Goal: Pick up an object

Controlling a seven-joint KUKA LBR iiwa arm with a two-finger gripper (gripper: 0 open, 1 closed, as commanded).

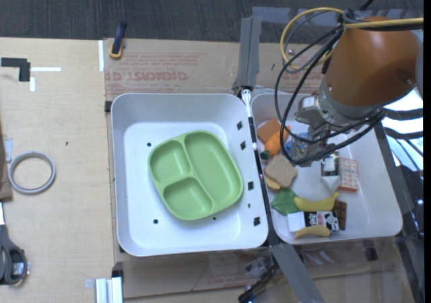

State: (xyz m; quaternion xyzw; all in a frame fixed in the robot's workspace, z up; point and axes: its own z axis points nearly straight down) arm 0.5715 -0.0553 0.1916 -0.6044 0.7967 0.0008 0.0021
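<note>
The right bin (389,209) holds several small items: an orange block (270,135), a tan bread slice (281,173), a green leaf piece (284,200), a yellow banana (316,202), a red-and-white packet (348,175) and a brown bar (340,214). My gripper (308,151) hangs low over the middle of this bin, just right of the orange block and above the bread slice. Cables and the wrist hide its tips, and I see nothing held in it.
The left bin (122,160) holds a green divided plate (195,175). On the bench at left lie a grey tape ring (30,172) and scissors (10,264). A blue-and-yellow tool (119,40) lies behind the bins. The orange-banded arm (370,59) and yellow cable overhang the right bin's back.
</note>
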